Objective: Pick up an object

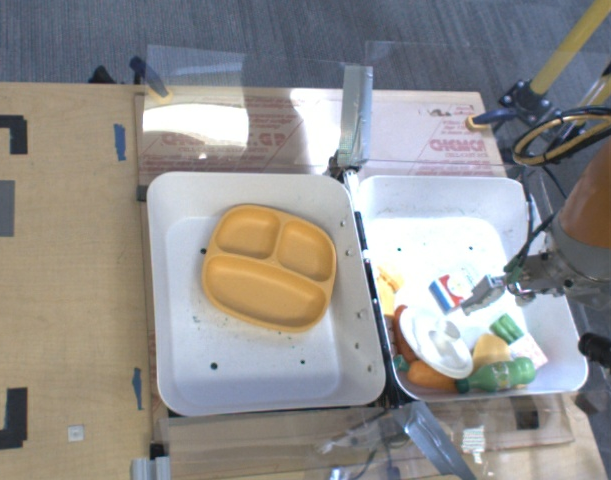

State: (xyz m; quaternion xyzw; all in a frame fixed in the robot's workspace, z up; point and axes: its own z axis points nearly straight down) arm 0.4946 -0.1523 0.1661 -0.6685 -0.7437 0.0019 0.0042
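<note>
The right bin [435, 203] holds a heap of small items in its near half. Among them are a red, white and blue packet [449, 290], a white round lid [437, 341], a green bottle [505, 372], a yellow piece [488, 348] and an orange carrot-like piece [430, 374]. My gripper [482, 295] reaches in from the right and hangs low over the heap. It sits just right of the packet and above the yellow piece. I see nothing held in it.
The left bin [175, 298] carries an orange divided plate [270, 265]. A yellow item [385, 288] lies by the right bin's left wall. Cables [555, 133] and the arm's orange band [595, 208] crowd the right side.
</note>
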